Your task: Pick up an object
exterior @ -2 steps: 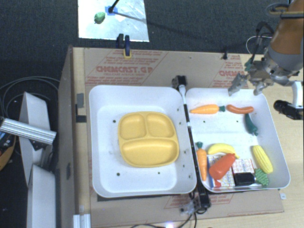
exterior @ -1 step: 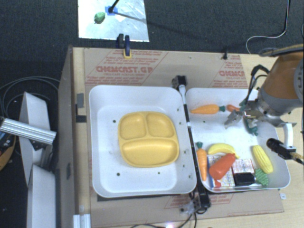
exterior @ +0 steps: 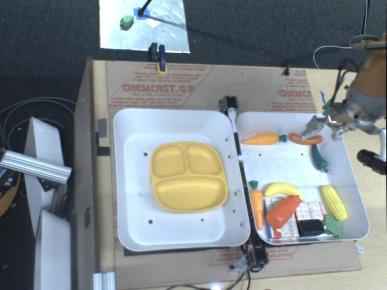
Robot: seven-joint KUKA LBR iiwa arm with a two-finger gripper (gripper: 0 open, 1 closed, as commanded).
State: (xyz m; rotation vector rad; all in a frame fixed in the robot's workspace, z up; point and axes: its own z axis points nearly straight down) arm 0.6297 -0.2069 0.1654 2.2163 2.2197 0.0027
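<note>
Left of the bench (exterior: 199,80), 1 grey metal bar (exterior: 35,166) lies over white boards (exterior: 43,162) (black cables (exterior: 24,110) nearby).

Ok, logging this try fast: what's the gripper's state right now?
Two-finger gripper: open, holding nothing, above the right white bin near the small orange-red toy chilli.

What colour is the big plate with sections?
Yellow; the divided plate shows clearly in the camera view.
</note>
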